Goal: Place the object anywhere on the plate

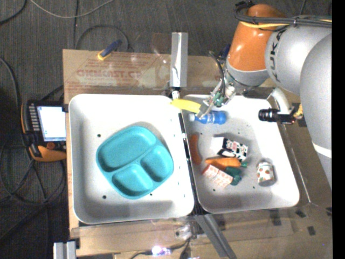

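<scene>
Turquoise plastic marks the goal: a three-compartment plate (136,162) lies alone in the left bin (81,112), tilted on the diagonal, its wells facing up and bare, so a drop anywhere over it should count.

All the loose objects sit in the right bin (285,193). A yellow banana-like piece (185,105) lies at the top centre of the frame, across the ridge where the two bins meet. Just to its right is a small blue bottle (213,117) on its side. Lower down, an orange carrot-shaped toy (223,162) rests against a red-and-white packet (216,177); a black-and-white item (235,147) sits above them and a small spotted cup (264,172) to the right.

From the upper right of the frame the grey arm reaches in, its orange band over the bin's far edge, wrist angled down and to the left. The gripper (207,108) sits low between the yellow piece and the bottle, touching or nearly touching both. Which of them is the object being picked, I cannot tell, and the fingers are too small and cluttered to judge; nothing is visibly lifted. Both candidates are still outside the plate, with the whole carry leftward remaining.
</scene>
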Tool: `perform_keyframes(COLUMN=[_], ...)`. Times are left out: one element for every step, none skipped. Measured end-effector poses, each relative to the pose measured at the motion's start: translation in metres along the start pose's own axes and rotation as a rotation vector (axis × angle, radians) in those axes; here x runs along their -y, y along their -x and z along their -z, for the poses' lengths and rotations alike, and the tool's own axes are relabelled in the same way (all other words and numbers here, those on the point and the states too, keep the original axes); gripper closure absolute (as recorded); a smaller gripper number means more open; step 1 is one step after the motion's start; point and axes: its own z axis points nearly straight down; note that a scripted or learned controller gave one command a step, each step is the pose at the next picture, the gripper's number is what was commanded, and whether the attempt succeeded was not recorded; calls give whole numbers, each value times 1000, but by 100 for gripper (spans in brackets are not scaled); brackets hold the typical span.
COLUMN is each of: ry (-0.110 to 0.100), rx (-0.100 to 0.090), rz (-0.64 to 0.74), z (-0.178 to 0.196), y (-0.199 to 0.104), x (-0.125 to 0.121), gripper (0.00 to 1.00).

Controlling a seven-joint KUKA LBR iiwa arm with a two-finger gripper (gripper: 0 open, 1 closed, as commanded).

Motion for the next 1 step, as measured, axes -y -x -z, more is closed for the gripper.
perform_keyframes(ry=[1], rx=[-4], rz=[74], z=[0], y=[-81], x=[-8], gripper=[100])
